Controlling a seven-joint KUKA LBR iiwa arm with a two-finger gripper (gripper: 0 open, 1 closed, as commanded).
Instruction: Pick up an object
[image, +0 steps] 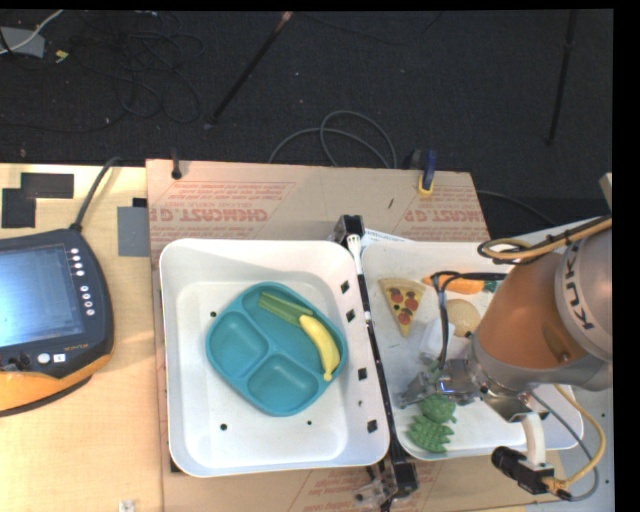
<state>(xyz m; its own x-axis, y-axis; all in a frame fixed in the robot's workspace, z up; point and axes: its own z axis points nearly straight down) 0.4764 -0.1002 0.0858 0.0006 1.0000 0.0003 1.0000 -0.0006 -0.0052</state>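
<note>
In the right bin (556, 434) my gripper (429, 384) hangs low near the front left, just above a green leafy toy (438, 408). A second green toy (427, 435) lies right in front of that one. Further back in this bin are a pizza slice (402, 303), a beige round piece (462, 317) and an orange piece (463, 285), partly hidden by the arm's orange band (525, 325). The left bin (190, 400) holds a teal divided plate (245, 352) with a yellow banana (321, 345) and a green pod (281, 306) on it.
A black divider (362, 330) runs between the two bins. A control pendant with a screen (45, 310) lies on the bench at the left. Cables (545, 470) hang by the arm at the right bin's front right corner.
</note>
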